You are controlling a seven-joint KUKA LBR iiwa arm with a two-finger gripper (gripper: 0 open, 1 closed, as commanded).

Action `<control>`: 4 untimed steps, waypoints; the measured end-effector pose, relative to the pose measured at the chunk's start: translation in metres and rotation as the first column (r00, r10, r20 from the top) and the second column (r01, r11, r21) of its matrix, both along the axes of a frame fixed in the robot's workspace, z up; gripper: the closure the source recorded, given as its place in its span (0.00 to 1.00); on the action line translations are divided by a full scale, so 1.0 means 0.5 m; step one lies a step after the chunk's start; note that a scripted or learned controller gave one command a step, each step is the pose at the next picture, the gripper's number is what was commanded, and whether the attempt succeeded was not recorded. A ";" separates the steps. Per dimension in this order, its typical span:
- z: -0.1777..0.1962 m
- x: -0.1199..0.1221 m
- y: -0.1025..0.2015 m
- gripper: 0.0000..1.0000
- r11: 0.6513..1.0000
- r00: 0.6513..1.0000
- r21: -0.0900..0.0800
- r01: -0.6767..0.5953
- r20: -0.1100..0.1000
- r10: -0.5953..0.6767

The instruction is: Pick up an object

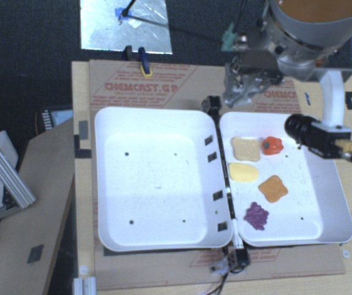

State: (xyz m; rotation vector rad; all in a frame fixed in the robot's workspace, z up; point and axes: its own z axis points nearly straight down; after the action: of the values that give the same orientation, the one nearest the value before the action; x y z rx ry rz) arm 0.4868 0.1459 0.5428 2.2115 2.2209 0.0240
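While the gripper [245,90] hangs at upper centre-right of the frame, above the bins' far rim, whether it is open or closed cannot be told. Five small toy foods lie in the right bin [324,226]: beige bread [245,149], a red tomato [272,145], a yellow piece [243,173], an orange piece [273,188], purple grapes [256,215]. All look light; the bumpy grapes, standing apart, probably offer the surest pinch across their width.

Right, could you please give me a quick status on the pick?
End effector above bins' far edge, holding nothing visible. Five food items in right bin, red one nearest. Nothing blocking them.
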 end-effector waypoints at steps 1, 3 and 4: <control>-0.016 -0.002 0.087 1.00 1.000 1.000 -0.003 -0.004 -0.014 0.004; -0.010 0.067 0.178 1.00 1.000 1.000 -0.002 -0.002 -0.010 0.002; -0.013 -0.002 -0.046 1.00 1.000 1.000 -0.006 0.013 -0.012 -0.013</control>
State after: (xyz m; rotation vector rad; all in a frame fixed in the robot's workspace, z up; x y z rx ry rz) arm 0.4857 0.1227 0.5361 2.2296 2.2094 0.0043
